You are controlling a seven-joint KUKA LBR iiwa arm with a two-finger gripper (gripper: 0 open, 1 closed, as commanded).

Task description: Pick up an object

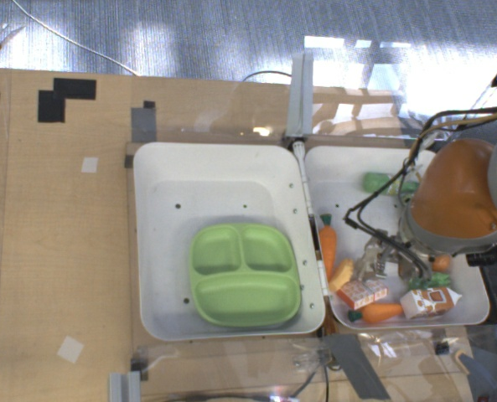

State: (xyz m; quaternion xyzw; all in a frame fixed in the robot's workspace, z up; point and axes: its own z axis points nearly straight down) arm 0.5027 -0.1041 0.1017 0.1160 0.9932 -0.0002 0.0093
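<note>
Toy food [374,296] litters right bin [349,174]; gripper [380,262] hangs just above it.

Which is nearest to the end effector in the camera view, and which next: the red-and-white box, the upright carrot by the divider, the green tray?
From the end effector:
1. Red-and-white box, just below it, right bin.
2. Upright carrot, at that bin's left wall.
3. Green tray, left bin.

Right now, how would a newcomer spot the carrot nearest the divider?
Start at the right bin, the one crowded with toy food. Along its left wall, beside the divider, lies the upright carrot. It alone points lengthwise; the other carrot lies crosswise at the bin's front edge.
</note>
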